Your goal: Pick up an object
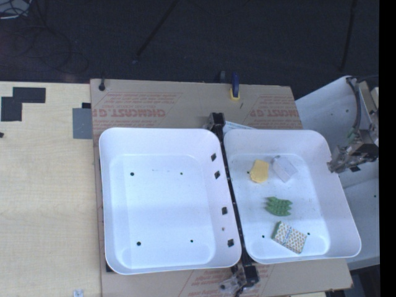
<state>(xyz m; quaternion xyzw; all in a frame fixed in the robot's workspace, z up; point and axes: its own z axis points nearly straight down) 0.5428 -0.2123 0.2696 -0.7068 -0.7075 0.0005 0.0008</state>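
The right bin (337,228) holds a yellow block (260,171), green toy (278,206) and patterned packet (290,237). The jaws (348,158) hang beside its rim; I cannot tell their state

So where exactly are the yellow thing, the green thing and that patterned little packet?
yellow block (260,171): camera view, middle of its top face.
green toy (278,206): camera view, centre of its body.
patterned packet (290,237): camera view, middle of its dotted face.

red upside-down lettering on cardboard sheet (154,107), too blurred to read
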